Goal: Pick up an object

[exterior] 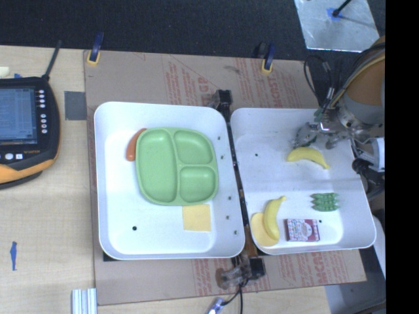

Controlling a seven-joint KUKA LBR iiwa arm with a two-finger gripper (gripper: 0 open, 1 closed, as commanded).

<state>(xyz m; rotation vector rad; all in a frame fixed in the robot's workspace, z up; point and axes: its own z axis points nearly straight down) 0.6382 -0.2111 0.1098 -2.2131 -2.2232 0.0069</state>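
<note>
Two white bins (108,241) sat on cardboard. I saw the gripper (313,136) low in the right bin, just above a banana (308,155); I couldn't tell its fingers' state.

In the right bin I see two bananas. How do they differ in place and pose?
The upper banana lies near the bin's far side, just below the gripper, while the lower banana lies near the front left corner beside the red packet. The upper banana stretches mostly sideways across the view; the lower banana runs more up and down. The lower banana rests against a pale yellow round piece; the upper banana touches no other object. Both are yellow and curved.
</note>
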